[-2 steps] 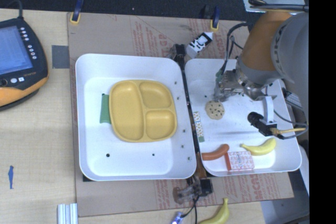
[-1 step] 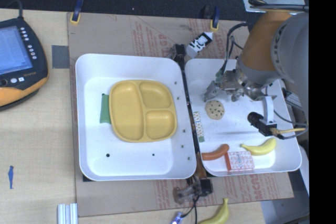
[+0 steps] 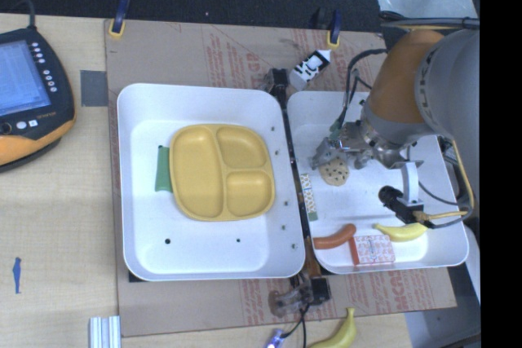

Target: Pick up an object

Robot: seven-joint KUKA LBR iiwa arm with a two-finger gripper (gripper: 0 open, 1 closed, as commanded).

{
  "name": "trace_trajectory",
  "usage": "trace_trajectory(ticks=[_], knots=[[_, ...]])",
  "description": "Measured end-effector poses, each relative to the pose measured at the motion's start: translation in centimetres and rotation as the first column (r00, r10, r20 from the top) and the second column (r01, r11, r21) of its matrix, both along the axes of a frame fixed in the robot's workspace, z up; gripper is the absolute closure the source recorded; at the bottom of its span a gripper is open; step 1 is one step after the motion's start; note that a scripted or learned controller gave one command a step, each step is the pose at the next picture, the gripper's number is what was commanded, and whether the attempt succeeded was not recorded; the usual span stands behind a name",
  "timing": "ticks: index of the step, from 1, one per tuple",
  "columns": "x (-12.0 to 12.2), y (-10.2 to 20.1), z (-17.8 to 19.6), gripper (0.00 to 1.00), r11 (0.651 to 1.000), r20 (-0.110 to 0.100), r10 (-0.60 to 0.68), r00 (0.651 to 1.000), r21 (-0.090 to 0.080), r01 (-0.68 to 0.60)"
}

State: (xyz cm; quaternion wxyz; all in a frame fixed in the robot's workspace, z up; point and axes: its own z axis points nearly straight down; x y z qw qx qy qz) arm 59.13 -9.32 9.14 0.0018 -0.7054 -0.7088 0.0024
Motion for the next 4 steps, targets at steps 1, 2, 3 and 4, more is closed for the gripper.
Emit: trace_trajectory(ticks=[1, 2, 3, 4], knots=[[0.2, -0.2, 1.3, 1.0, 1.0, 0.005, 0.001, 1.0, -0.002, 0.0], [0.2, -0.1, 1.3, 0.0, 1.0, 0.005, 0.001, 1.0, -0.002, -0.001], [0.2, -0.2, 2.3, 1.0, 1.0, 0.003, 0.0, 1.0, -0.001, 0.0], [0.2, -0.2, 2.3, 0.0, 1.0, 0.002, 0.0, 1.0, -0.001, 0.0]])
